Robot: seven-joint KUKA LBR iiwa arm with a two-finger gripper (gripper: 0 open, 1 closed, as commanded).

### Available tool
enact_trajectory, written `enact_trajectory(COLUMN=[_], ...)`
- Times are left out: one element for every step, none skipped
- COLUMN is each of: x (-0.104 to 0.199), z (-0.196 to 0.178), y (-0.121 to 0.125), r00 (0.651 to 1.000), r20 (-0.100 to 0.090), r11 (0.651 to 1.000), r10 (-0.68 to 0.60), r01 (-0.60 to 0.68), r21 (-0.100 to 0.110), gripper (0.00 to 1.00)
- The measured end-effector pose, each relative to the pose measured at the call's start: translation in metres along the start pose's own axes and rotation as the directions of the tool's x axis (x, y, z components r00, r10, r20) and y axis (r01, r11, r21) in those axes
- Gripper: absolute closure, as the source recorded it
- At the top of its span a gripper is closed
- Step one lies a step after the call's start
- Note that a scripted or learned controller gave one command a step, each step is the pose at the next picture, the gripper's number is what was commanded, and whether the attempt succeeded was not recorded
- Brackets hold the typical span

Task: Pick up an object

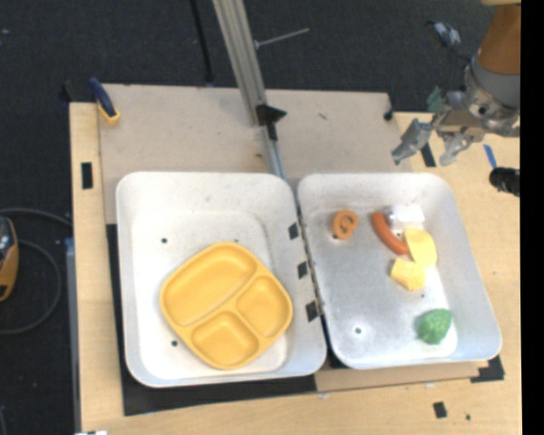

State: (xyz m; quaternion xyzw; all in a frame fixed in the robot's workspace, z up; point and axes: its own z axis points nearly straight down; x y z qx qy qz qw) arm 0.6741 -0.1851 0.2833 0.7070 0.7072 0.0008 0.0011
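From my seat I see the arm (500, 39) entering at the far right, its orange band above the wrist, and the pincer (432, 143) hanging over the table (181, 130) just beyond the far edge of the right bin (471, 333). Its two fingers (408, 143) are spread apart with nothing between them, so I read it as released and carrying nothing.

In the right bin, the things I could pick lie toward the far and right side. An orange ring-shaped piece (344, 225) sits alone near the bin's far left part. To its right lies a red sausage-like piece (389, 232), slanted, with a small white block (406, 215) touching or just beside its far end. Near that, two yellow chunks (415, 259) sit close together, one nearer than the other, just right of the sausage. A green lump (434, 325) rests well apart from them, at the near right corner of the bin. All of them lie on the bin floor, well clear of the pincer.

The left bin (140, 207) carries a yellow divided tray (225, 304) with three compartments, lying turned at an angle in the bin's near half.

A grey metal post (240, 48) rises from the far side of the table, between the two bins. A small blue and yellow clamp (104, 102) sits at the table's far left corner.
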Motion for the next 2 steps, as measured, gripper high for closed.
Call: enact_trajectory(x=[0.002,-0.008], z=[0.05,0.106], y=[0.009,0.012], r00=[1.0,1.0], r20=[0.001,0.002], r11=[1.0,1.0], r10=[-0.004,0.0], r01=[0.004,0.0], r21=[0.004,0.004], gripper=[0.0,0.0])
